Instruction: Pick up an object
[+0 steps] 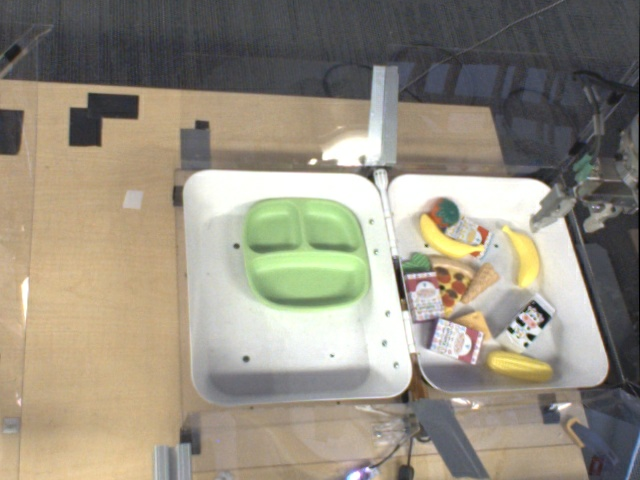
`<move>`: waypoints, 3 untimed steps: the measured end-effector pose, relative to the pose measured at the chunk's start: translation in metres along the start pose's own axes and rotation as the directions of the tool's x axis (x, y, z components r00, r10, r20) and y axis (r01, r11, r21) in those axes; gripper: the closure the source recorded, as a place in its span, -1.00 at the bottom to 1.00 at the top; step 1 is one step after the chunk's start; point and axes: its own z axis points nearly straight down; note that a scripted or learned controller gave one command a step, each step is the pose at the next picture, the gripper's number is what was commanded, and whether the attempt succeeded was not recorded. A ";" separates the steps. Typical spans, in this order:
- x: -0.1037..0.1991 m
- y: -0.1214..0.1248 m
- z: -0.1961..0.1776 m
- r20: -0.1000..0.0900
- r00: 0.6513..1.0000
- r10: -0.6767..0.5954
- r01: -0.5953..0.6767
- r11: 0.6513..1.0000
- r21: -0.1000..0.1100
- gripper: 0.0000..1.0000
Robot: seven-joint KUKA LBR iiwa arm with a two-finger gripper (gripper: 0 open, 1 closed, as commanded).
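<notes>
Pick-up not yet begun, as I read it. The gripper [556, 208] hangs at the far right edge of the right bin [590, 353], above its rim, carrying nothing; whether it stands apart or together I cannot tell. All candidate objects lie in that bin: two bananas [522, 255], a yellow corn-like piece [519, 367], small cartons [455, 341], a pizza slice [455, 280]. The left bin [215, 368] holds a green divided tray [303, 251]. Approach, descent, grasp and lift all remain.
</notes>
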 end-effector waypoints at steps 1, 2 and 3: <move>0.000 0.097 0.109 -0.001 0.997 -0.082 0.082 0.997 0.000 -1.00; 0.048 0.099 0.184 0.001 0.988 -0.153 0.153 0.988 -0.005 -1.00; 0.085 0.057 0.187 0.004 0.986 -0.166 0.166 0.986 -0.015 -1.00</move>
